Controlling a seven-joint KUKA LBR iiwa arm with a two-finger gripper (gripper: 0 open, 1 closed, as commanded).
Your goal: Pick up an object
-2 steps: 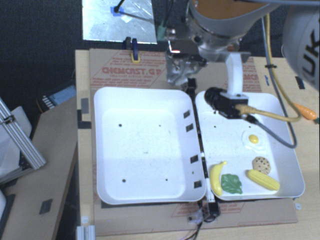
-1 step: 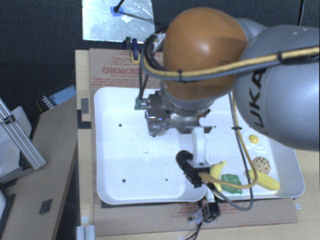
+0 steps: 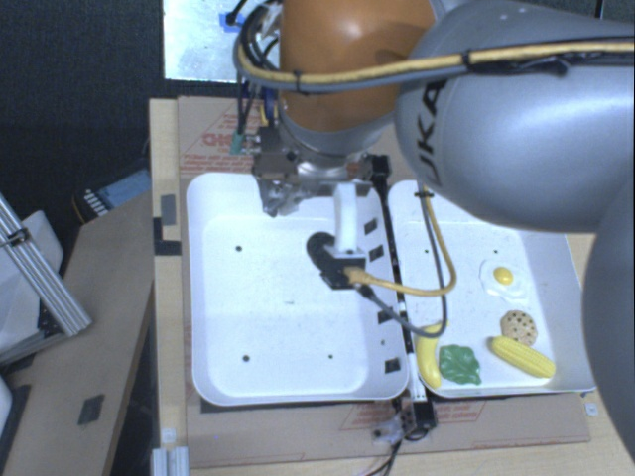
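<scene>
- Camera view: gripper (image 3: 279, 202) hangs over the left bin (image 3: 258, 335), close to its far edge, about mid-width. Open or closed: can't tell from this angle.
- Arm (image 3: 516, 117) comes in from the right, passing above the far end of the right bin (image 3: 556, 296). Orange band (image 3: 347, 38) sits above the wrist.
- Bins: 2, white, shallow, side by side, long walls meeting.
- Loose objects: 5, all in the right bin, well apart from the gripper.
- 1 fried egg (image 3: 502, 278), mid-bin, toward the right wall.
- 1 cookie (image 3: 518, 325), between egg and corn, just beside the corn.
- 1 corn cob (image 3: 523, 357), toward the near-right corner, lying at a slant.
- 1 green leafy piece (image 3: 459, 365), at the near edge, toward the near-left corner.
- 1 yellow curved piece (image 3: 429, 363), against the left wall at the near-left corner, touching the green piece.
- Left bin floor: a few small dark dots (image 3: 239, 249).
- Under both bins: brown board (image 3: 203, 137) with red print.
- Room: aluminium profile (image 3: 35, 266) off to the left, dark backdrop, one shiny panel (image 3: 203, 23) beyond the far edge.
</scene>
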